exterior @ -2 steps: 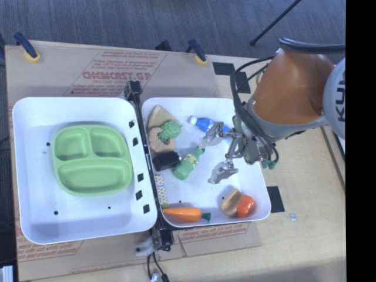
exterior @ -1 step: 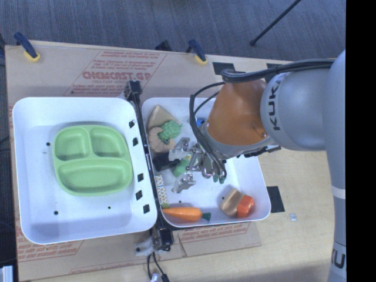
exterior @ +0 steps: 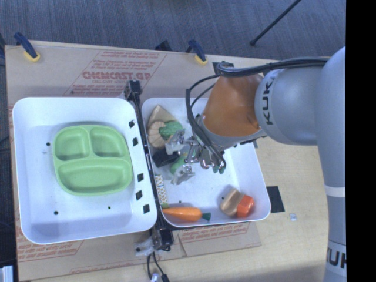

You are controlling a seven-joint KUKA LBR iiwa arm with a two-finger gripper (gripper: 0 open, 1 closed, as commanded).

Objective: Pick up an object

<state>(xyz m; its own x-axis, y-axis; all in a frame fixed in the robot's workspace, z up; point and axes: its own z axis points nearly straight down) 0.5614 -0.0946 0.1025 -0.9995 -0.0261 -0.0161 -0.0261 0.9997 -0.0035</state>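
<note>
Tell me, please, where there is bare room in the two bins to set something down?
Left bin: bare floor rings the green plate, widest below it. Right bin: a free patch between carrot, toy food and tool. Crowded at upper left, around the tool.

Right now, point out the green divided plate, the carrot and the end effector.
green divided plate (exterior: 92, 159): camera view, on the ridge between its compartments.
carrot (exterior: 182, 214): camera view, middle of the orange body.
end effector (exterior: 189, 157): camera view, between its fingertips, over the right bin.
</note>
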